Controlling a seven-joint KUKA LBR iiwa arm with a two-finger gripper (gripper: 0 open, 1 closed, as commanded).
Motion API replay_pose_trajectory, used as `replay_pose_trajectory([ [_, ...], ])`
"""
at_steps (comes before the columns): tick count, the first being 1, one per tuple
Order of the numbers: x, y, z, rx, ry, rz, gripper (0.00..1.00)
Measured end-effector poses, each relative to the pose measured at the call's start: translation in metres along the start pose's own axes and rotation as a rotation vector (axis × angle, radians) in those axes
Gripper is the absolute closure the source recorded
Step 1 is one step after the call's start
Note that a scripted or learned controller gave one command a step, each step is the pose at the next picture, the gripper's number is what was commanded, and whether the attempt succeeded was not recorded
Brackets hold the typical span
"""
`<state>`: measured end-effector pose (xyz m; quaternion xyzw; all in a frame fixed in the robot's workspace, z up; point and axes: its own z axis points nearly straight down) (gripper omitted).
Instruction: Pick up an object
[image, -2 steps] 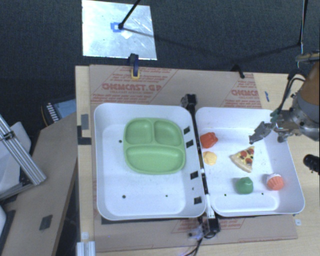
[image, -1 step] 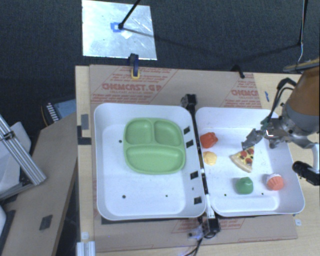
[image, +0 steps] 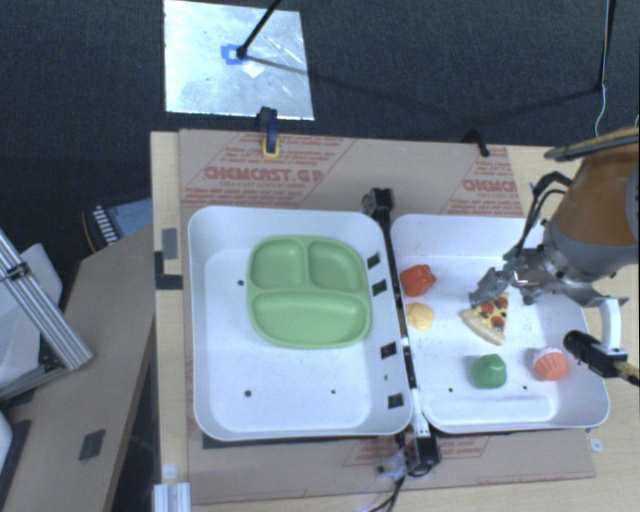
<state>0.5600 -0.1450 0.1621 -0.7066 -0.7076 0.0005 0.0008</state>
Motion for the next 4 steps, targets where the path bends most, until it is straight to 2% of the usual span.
replay_pose_trajectory([
  [1,-0.005,-0.001,0.061,0.002,0.000,0.001,0.00],
  [2,-0.006,0.001,0.047,-0.005,-0.001,0.000,1.00],
  [4,0.003,0.002,-0.042,-0.008,-0.002,-0.003,1.00],
])
